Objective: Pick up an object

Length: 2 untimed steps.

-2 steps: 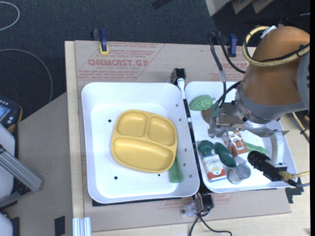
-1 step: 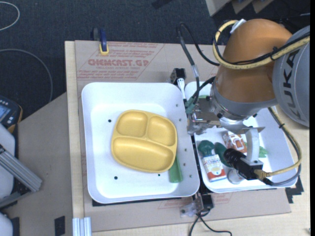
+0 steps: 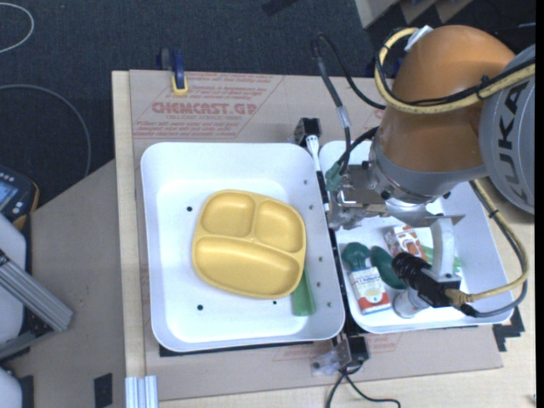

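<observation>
From my remote station: the arm (image 3: pixel 442 100) hangs over the right bin (image 3: pixel 484 228), its pincer (image 3: pixel 361 202) low at the left wall; I cannot tell its state. A yellow tray (image 3: pixel 249 243) fills the left bin (image 3: pixel 170 253); a carton (image 3: pixel 371 285) lies right.

Arm's orange wrist (image 3: pixel 442 83) covers most of right bin (image 3: pixel 489 253) & its upper contents. Gripper (image 3: pixel 357 206) mostly tucked under wrist, tips not readable. Green piece (image 3: pixel 303 296) partly under yellow tray (image 3: pixel 249 243). Small carton (image 3: pixel 371 286) label too small to read. Arm cut off at right edge.
</observation>
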Each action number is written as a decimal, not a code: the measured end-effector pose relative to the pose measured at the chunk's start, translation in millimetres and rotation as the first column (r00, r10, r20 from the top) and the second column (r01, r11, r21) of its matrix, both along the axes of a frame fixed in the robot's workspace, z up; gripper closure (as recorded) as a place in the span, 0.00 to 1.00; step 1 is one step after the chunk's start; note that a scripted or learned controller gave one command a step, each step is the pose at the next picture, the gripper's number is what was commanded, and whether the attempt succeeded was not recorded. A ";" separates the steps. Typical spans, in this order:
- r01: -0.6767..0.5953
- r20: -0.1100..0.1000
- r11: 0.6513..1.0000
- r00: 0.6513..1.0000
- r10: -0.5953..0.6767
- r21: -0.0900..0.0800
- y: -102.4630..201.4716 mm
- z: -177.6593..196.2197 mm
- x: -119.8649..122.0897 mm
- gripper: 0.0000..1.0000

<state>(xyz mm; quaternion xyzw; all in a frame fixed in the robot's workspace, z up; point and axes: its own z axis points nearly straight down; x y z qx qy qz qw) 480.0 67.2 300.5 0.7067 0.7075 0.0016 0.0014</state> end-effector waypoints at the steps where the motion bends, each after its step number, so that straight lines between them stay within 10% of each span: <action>1: -0.007 0.001 1.000 1.000 0.007 0.003 61.6 49.2 -0.5 1.00; 2: -0.002 -0.001 1.000 1.000 0.002 0.000 58.4 57.2 -0.2 1.00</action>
